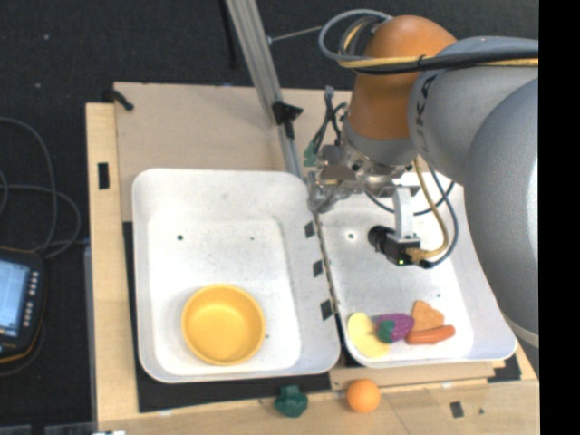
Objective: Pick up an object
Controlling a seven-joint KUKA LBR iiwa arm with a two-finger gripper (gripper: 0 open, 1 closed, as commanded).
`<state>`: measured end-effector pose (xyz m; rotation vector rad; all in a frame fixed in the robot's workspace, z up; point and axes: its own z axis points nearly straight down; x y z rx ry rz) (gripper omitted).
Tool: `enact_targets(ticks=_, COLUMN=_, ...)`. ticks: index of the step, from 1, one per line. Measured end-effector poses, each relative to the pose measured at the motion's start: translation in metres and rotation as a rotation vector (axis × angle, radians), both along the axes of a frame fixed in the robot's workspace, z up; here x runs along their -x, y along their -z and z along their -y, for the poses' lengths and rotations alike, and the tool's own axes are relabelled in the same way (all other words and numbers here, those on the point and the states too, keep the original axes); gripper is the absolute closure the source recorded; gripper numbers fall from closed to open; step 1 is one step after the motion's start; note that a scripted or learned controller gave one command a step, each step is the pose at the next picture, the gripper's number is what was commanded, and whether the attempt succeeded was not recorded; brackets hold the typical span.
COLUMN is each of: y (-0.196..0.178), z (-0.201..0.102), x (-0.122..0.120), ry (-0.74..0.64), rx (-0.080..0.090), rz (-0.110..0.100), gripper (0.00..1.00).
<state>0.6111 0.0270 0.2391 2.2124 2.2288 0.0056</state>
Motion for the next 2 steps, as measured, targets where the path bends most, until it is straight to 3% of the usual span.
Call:
enact_targets(ticks=1, y=0.0068, z=-0.0448, x=-0.0185, ry=0.001, rx=0.001, rz=-0.001, gripper=1.00)
enact_targets(ticks=2, y=0.0063, z=-0.0414, x=-0.0178, ry=0.004, rx=0.004, rz=-0.003, gripper=0.00)
